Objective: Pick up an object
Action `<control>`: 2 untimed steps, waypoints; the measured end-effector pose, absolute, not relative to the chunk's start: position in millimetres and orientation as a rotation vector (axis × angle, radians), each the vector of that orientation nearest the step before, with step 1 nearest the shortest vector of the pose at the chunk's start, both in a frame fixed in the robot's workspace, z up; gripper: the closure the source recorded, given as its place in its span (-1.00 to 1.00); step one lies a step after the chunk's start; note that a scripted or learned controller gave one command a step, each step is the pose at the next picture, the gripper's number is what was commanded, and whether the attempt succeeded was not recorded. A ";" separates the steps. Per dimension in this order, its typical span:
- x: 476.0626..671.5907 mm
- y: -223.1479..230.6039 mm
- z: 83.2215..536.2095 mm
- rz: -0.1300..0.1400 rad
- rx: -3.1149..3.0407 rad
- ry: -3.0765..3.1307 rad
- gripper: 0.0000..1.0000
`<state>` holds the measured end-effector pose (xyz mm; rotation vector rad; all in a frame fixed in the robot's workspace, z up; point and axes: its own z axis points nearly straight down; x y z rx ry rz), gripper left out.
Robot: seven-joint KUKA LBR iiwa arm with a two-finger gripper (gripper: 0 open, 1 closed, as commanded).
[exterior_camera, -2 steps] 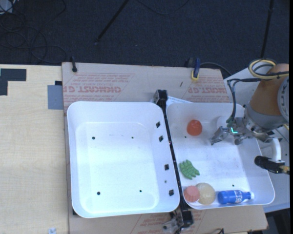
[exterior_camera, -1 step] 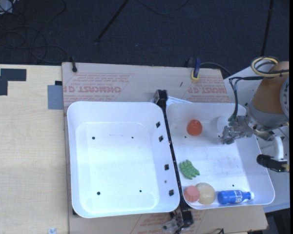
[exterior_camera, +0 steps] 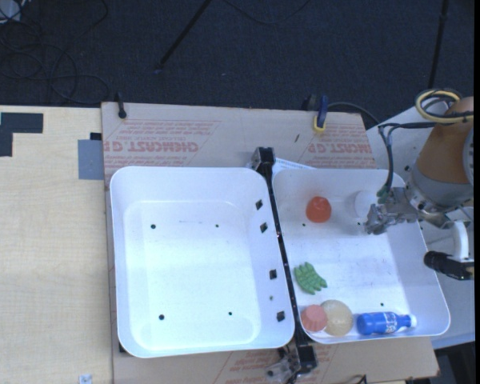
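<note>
The right bin [exterior_camera: 422, 256] holds an orange-red ball [exterior_camera: 318, 209] near its far left. A green ridged toy [exterior_camera: 310, 278] lies by the divider. Along the near wall sit a pink ball [exterior_camera: 314, 318], a cream ball [exterior_camera: 337, 317] touching it, and a blue bottle [exterior_camera: 384, 323] lying on its side. My gripper [exterior_camera: 375, 220] is low over the bin's far right part, to the right of the orange-red ball and apart from it. A pale round shape [exterior_camera: 359, 202] lies just beside the gripper, too faint to identify. I see nothing held.
The left bin [exterior_camera: 120, 214] stands beside the right one, with a black divider strip [exterior_camera: 274, 246] between them. The arm [exterior_camera: 444, 158] with its cables comes in over the right bin's far right corner. Cardboard [exterior_camera: 184, 138] lies under both bins.
</note>
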<state>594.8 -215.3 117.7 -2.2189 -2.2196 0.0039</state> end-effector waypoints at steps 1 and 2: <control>594.4 -216.5 127.4 0.004 -2.220 -2.218 1.00; 578.6 -211.9 85.8 0.003 -2.218 -2.221 1.00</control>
